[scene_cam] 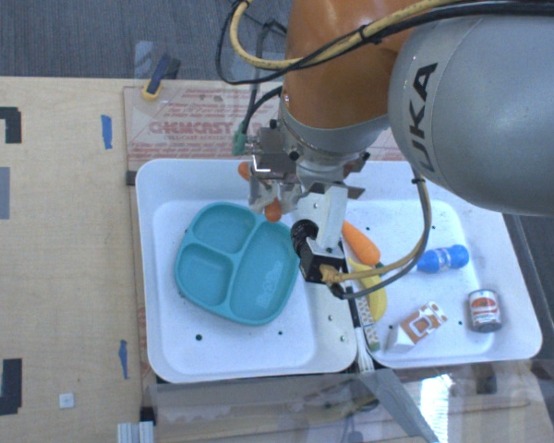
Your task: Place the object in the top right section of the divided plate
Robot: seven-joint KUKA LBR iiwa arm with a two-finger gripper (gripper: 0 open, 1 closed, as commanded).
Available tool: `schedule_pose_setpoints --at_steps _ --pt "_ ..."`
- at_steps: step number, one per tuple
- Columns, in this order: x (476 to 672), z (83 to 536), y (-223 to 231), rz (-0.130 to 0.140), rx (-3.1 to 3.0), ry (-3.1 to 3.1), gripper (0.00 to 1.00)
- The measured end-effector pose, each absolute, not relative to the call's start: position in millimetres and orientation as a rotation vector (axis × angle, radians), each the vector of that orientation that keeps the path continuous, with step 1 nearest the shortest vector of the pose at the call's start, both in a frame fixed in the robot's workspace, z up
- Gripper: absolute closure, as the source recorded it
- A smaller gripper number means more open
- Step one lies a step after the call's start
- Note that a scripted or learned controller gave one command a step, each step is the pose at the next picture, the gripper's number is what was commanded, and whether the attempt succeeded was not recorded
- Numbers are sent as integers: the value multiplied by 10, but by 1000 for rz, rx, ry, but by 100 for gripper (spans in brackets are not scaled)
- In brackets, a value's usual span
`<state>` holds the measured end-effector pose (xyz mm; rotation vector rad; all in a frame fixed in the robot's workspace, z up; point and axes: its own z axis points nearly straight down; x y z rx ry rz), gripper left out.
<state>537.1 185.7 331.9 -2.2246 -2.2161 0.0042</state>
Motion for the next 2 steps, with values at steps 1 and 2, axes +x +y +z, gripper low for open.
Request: schedule_pose_setpoints --at_steps 1,2 --pt "5106 3997 1923 0 -2197 -2247 100" --pt "4791 4162 1895 3 -2250 -2193 100"
